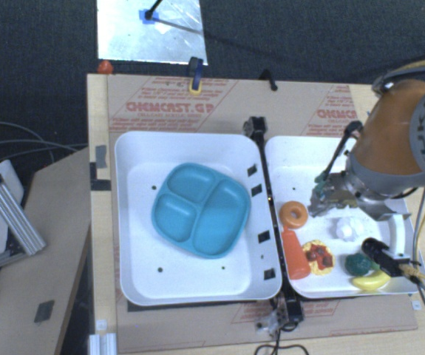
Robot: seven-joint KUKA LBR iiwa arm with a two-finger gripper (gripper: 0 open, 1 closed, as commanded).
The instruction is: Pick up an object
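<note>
Approach step: claw [323, 200] low in right white bin [301, 150], finger state unclear, nothing visibly held. Orange toy donut [294, 214] just beside it, mid-left edge; next: centre over, close.

A sky-blue divided plate [200, 209] lies in the left white bin [134, 168]. In the right white bin [301, 154], right of the plate: a tan-orange doughnut [294, 214], an orange carrot [296, 254], a yellow pizza slice with red topping [318, 257], a dark green piece [358, 264] and a yellow banana [372, 280].
</note>
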